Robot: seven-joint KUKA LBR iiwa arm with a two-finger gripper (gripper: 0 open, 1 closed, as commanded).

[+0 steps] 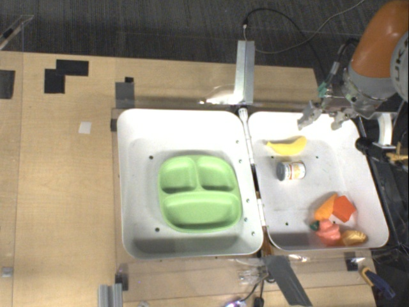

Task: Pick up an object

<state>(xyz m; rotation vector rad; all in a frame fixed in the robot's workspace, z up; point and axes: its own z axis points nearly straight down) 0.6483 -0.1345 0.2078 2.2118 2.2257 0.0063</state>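
In the right bin (364, 171) lie a yellow banana (286, 146), a small jar (291, 170) on its side, an orange carrot-like piece (324, 206), a red-orange block (345, 208), a pink toy (329, 231) and a golden-brown piece (353, 237). My gripper (321, 120) hangs over the bin's back edge, up and right of the banana. Its two fingers stand spread apart, open, with nothing between them.
The left bin (134, 171) holds a green divided plate (199, 192). A metal post (245, 75) rises behind the seam between the bins. The arm's orange band (378, 40) sits at the upper right, with cables along the right side.
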